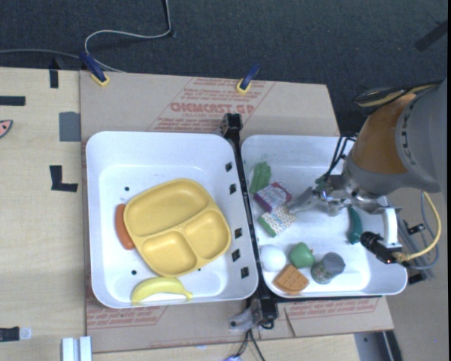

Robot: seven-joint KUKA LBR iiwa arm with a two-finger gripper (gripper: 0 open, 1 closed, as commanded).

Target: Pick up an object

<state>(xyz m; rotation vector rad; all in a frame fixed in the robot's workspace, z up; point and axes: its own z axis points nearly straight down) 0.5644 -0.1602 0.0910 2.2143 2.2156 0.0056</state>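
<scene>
The right bin (308, 150) holds several small items: a green piece (261, 175), a purple-pink packet (273, 195), a patterned packet (279, 220), a white ball (272, 258), a green pepper (301, 254), a grey can (329, 268), an orange waffle (292, 279) and a teal piece (353, 225). My gripper (313, 198) hangs low over the middle of this bin, just right of the purple-pink packet and pointing toward it. Nothing is visibly held.
The left bin (105, 171) carries a yellow divided plate (179, 224), an orange-red item (123, 226) under its left edge and a banana (161, 289) at the front. A black divider (239, 194) separates the bins. The arm's grey body (406, 149) covers the right bin's right rim.
</scene>
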